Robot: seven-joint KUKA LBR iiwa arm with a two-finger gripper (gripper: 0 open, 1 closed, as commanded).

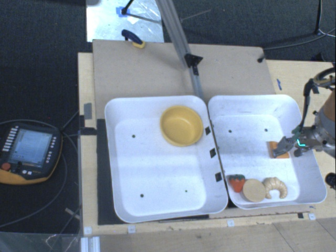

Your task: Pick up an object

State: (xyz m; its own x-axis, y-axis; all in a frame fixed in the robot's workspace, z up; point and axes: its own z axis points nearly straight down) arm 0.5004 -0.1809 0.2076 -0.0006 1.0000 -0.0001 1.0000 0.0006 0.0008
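Observation:
My gripper (290, 146) reaches in from the right and sits low over the right bin (247, 112), at its right side. Its tip overlaps the right end of a small orange block (275, 149) lying on the bin floor. Along the near wall of the same bin lie a red and green toy fruit (237, 182), a tan round disc (254, 190) and a pale croissant-shaped piece (276, 187), side by side. A yellow bowl (181, 125) stands upright at the back right of the left bin (136, 193).
A metal pole (178, 33) slants down across the brown board to the seam between the bins. A teach pendant (29, 151) lies on the dark floor at the left. The arm's wrist (321, 133) overhangs the right bin's right rim.

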